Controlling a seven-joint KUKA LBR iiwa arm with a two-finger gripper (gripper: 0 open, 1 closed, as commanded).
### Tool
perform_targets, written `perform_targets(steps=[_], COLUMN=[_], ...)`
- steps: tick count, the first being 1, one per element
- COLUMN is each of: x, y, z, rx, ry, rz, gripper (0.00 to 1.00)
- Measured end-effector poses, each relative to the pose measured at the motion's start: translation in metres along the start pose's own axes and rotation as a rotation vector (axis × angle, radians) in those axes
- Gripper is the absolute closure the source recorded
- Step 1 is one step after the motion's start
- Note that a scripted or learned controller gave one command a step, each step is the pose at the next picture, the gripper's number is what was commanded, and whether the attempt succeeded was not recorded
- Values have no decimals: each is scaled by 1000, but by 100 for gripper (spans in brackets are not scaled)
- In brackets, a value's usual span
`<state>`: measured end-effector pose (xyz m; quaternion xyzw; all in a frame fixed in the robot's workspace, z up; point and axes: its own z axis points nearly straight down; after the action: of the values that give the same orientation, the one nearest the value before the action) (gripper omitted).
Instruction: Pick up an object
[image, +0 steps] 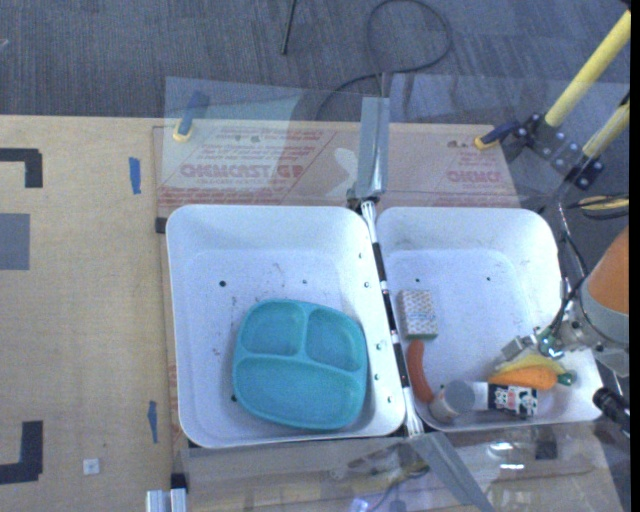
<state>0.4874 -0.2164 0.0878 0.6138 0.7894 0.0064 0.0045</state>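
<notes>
Whether the tool (535, 345) grips anything I cannot tell, but it hangs low over the carrot (533, 377) by the small carton (513, 398) in the right bin (470, 235), apparently mid-grasp, needing a firm pinch before lifting.

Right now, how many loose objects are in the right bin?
4 visible: a sponge near the divider, a red sausage-shaped item below it, a small bottle along the near wall, and an orange carrot-like toy beside the gripper. The arm may hide more.
</notes>
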Motion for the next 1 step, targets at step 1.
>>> perform_targets(steps=[1], x=[-5], y=[-1], z=[-8], rx=[1], ry=[-4], rz=[6], gripper=[100])
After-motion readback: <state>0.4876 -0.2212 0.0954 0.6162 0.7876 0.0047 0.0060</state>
